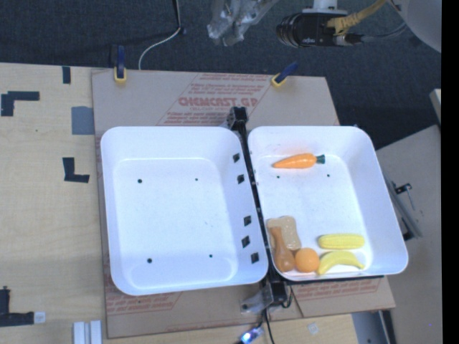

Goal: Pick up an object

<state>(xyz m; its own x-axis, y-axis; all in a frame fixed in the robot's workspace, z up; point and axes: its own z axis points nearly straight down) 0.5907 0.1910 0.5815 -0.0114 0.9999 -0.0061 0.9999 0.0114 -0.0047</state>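
Carrot [295, 162] lying in right bin [373, 156], fingers [231, 27] raised behind bins, blurred, spread unclear

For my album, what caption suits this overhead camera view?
Gripper above bench; carrot, corn, banana in right bin.

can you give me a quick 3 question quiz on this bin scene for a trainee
1. True or false: the carrot lies in the left bin.
2. Which lies nearest the banana? A) the corn cob B) the carrot C) the yellow clamp
3. Fill in: the gripper hangs above the bench's ___ edge.

Key: 1 false, it lies in the right bin. 2 A. 3 far.
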